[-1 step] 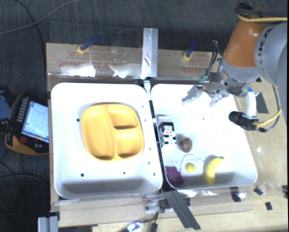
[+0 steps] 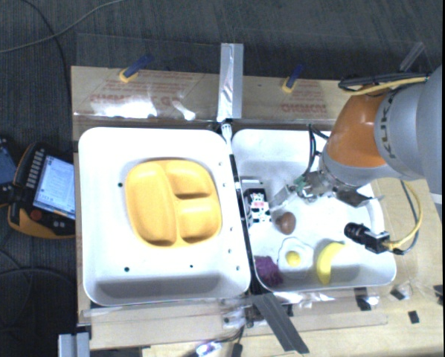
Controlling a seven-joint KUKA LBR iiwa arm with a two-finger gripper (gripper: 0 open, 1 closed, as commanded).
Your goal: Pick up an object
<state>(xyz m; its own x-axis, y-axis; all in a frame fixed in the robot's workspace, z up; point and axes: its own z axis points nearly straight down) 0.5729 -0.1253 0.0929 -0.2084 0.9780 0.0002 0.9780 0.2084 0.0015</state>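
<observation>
arm [image 2: 386,136] reaches in from the right, wrist low over the right bin [image 2: 241,143]. end effector [image 2: 288,193] sits near the middle of that bin, pointing down-left; cannot tell whether it is open or closed, and nothing is seen gripped in it.

things to pick, all in the right bin: small brown lump [image 2: 285,221] just below the end effector and closest to it; black-and-white toy [image 2: 257,204] against the bin's left wall; fried-egg piece [image 2: 294,257] and banana [image 2: 325,262] side by side at the near edge; purple thing [image 2: 266,270] in the near-left corner. left bin [image 2: 96,274] holds a yellow divided tray [image 2: 174,201].

likely step: closing in on the brown lump, still apart from it.

risks, as i judge them:
- lump looks small and rounded; could roll or squirt out if the end effector lands off-centre.
- toy lies close by; a wide approach could nudge it or catch the dividing wall.
- egg piece looks flat, hard to get under, if that is the target instead.
- loose cable [image 2: 410,233] hangs by the wrist, near the banana; could drag across it.
</observation>
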